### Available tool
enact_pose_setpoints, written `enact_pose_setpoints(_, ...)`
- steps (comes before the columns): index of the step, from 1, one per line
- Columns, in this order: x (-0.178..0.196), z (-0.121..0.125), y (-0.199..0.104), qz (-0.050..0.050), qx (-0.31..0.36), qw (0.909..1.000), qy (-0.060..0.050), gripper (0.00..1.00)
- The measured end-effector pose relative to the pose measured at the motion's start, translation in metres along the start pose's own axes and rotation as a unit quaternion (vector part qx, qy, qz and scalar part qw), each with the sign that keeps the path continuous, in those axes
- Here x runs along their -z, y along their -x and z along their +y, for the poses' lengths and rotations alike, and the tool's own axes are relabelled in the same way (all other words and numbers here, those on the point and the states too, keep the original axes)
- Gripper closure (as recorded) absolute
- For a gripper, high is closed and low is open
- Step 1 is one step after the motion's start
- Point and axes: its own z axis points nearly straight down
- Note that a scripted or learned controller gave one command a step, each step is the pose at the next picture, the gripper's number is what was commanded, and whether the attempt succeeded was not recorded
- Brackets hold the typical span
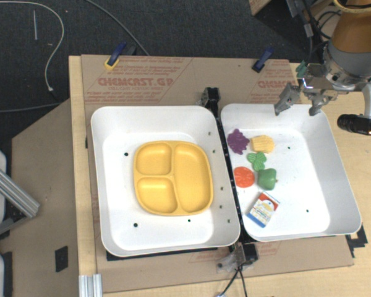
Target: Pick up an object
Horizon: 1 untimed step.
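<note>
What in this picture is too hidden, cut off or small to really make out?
- Arm: cut off by the camera view's top and right edges above the gripper.
- Small carton: its print is too small to read.
- Green toys: what they depict is too small to tell.

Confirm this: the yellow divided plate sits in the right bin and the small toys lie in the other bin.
Wrong on the bin. The camera view shows the yellow divided plate in the left bin; the small toys lie in the other, right bin.
</note>
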Motion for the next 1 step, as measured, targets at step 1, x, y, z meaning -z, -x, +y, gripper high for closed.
enact_pose_setpoints(1, 0.0085, 0.0021, -0.0005, -0.001, 0.001, 1.0000, 0.007, 0.00)
